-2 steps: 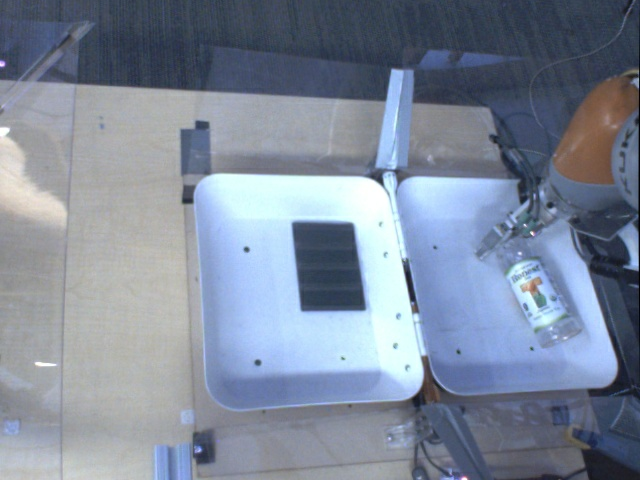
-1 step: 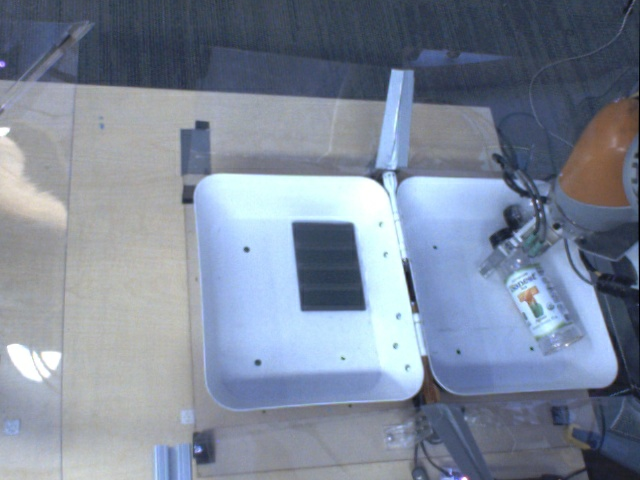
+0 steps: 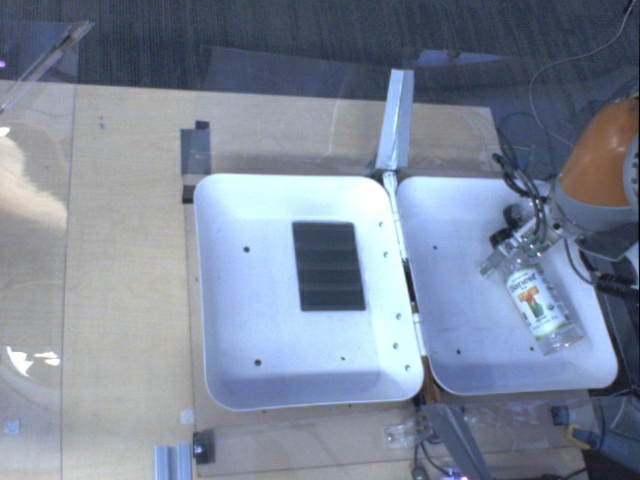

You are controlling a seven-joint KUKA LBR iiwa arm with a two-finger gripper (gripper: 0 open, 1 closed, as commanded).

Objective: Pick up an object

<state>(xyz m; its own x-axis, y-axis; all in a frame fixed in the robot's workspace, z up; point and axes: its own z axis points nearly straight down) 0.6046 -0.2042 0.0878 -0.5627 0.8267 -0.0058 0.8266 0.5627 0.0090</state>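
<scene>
Your tool (image 3: pixel 515 236) sits over the right bin (image 3: pixel 450 268), at the top end of a clear plastic bottle (image 3: pixel 535 303). You cannot tell its state from here. The bottle lies flat, its long axis running from the tool down toward the bin's lower right corner. A dark flat block (image 3: pixel 328 265) rests well apart in the left bin (image 3: pixel 230 298); nothing blocks you.
</scene>
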